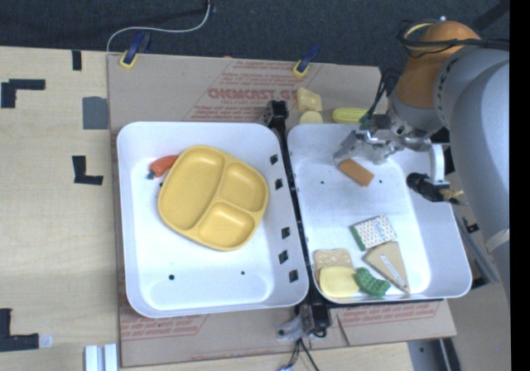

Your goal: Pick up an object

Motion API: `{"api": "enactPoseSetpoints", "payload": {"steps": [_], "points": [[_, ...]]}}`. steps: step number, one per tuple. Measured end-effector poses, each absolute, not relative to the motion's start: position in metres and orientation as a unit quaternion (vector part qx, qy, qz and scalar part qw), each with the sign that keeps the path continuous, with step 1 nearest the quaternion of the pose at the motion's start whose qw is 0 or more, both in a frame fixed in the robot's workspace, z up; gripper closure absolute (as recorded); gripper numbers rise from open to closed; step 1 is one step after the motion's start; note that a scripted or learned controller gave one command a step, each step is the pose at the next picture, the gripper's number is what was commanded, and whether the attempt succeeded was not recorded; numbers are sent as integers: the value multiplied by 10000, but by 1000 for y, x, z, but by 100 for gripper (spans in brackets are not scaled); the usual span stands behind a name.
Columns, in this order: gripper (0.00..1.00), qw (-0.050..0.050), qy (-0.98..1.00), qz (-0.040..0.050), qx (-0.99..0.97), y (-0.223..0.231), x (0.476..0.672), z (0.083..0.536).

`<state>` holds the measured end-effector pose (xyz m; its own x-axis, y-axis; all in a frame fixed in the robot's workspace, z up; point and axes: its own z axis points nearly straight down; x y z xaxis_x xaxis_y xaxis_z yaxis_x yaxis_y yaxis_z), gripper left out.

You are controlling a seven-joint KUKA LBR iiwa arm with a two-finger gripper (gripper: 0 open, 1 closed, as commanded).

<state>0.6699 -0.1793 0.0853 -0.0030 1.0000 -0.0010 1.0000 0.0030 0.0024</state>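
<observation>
**A:** Which object do you go for? Look at the right bin [431,220]: a small brown block [357,171], perhaps a bread-like toy piece, lies near its upper edge, well apart from the cluster at the bottom.

**B:** And how would it handle?

**A:** You should judge it light and stiff, probably plastic or foam, with flat sides that suit a pinch across its short width. It lies at a slant, so you would need the fingers turned to match. It may skid on the smooth white floor if you catch one corner first.

**B:** Where is the tool?

**A:** The tool [370,142] sits just above and beside that block, near the bin's upper rim. You can see metal parts spread out there, but you cannot tell whether it is open or closed, and nothing shows as held. The arm [472,113] comes in from the right, its orange band [422,71] above the wrist, the wrist bent down toward the bin.

**B:** Anything in the way?

**A:** Not close by. The yellow divided plate [214,197] lies in the left bin [145,270], on the desk's other side.
</observation>
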Motion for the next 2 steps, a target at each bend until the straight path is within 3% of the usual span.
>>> {"api": "enactPoseSetpoints", "payload": {"steps": [1, 2], "points": [[0, -2, 7088, -4, 7054, -126, 663, 85], [100, 5, 7085, -2, 7057, -128, 663, 95]]}}
